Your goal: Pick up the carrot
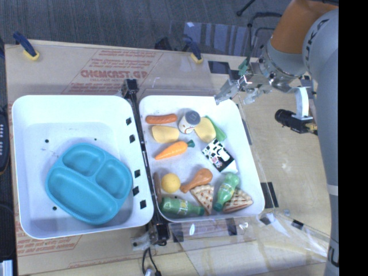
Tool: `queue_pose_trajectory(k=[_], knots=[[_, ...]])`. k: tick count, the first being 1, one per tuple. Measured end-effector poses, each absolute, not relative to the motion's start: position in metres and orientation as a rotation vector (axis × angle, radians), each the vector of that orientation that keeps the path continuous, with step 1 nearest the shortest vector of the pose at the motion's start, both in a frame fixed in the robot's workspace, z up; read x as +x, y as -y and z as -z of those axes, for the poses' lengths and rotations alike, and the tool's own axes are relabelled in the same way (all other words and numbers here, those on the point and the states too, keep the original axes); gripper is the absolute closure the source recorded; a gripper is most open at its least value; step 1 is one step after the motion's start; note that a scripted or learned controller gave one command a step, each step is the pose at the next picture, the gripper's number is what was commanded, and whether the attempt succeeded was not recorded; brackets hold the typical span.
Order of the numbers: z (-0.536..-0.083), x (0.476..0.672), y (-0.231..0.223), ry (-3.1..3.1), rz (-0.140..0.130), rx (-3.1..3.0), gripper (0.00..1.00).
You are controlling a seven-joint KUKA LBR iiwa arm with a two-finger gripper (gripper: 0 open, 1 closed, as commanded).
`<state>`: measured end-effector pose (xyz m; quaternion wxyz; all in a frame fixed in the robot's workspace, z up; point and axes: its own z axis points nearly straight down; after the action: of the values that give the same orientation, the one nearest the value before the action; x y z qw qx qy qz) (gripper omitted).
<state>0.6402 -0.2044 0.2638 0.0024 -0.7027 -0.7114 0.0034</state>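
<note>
End effector was seen over the right white bin's far corner; finger state could not be told. Orange tapered plastic carrot should be gripped across its middle, clear of the yellow piece beside it.

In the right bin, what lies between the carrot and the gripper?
In the camera view, between the carrot and the gripper lie a small round grey-topped toy and a yellow food piece.

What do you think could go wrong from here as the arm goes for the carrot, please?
1. The carrot lies close among a yellow piece, a sausage and a lemon, so the fingers may catch a neighbour instead.
2. The gripper hangs above the right bin's far corner, well away from the carrot, so it might clip the rim coming in.
</note>
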Motion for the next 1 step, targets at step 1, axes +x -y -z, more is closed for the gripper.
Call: queue_pose_trajectory(k=[1], knots=[[-0.1127, 0.5900, 0.1691, 2.343, -0.001, -2.099, 0.00]])
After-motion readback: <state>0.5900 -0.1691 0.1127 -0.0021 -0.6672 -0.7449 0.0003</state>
